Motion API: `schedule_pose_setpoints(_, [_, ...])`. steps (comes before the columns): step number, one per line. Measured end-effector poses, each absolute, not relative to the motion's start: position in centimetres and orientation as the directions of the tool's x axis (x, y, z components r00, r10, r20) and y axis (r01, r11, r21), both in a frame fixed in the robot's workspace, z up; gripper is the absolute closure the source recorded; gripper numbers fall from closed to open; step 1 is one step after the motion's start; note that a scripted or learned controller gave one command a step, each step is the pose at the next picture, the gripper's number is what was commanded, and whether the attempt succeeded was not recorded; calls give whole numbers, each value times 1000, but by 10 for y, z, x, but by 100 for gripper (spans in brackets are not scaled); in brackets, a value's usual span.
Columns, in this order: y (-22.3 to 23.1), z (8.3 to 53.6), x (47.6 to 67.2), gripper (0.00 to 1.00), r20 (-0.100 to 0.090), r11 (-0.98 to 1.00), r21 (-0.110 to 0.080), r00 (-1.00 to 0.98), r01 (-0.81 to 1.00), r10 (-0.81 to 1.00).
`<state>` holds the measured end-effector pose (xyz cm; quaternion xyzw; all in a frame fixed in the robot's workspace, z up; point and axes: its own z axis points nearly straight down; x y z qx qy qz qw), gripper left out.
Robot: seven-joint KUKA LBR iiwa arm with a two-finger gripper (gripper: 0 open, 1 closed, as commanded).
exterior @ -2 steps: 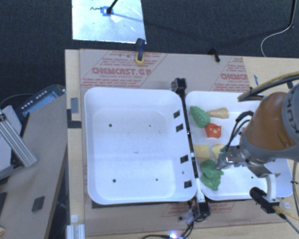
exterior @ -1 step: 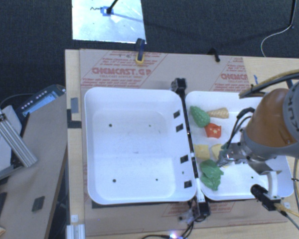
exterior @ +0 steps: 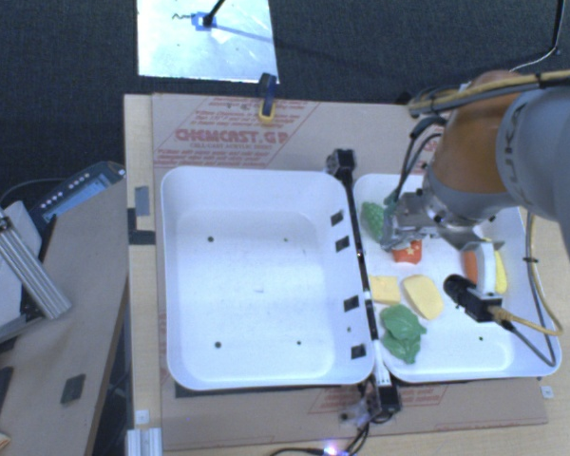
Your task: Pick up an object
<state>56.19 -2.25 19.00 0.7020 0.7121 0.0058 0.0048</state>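
Camera view takes in two shallow, smooth white plastic bins on a cardboard sheet (exterior: pixel 218 126): the left bin (exterior: pixel 256 274) has only small dark dots on its floor, and the right bin (exterior: pixel 456 354) holds the objects. Over it reaches the grey arm (exterior: pixel 541 150), whose gripper (exterior: pixel 406 228) sits low at an orange-red piece (exterior: pixel 409 252); whether it grips cannot be told. Nearby lie two bumpy green items (exterior: pixel 402 331) (exterior: pixel 373 218), a yellow block (exterior: pixel 385 290), a yellow wedge (exterior: pixel 423 295) and an orange stick (exterior: pixel 471 262).
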Motion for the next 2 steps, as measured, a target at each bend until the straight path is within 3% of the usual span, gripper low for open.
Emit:
schedule_pose_setpoints(1, [35,184,484,100,4,10,-4,-10,1000,1000])
schedule_pose_setpoints(2, [80,185,579,100,2,9,9,-9,1000,1000])
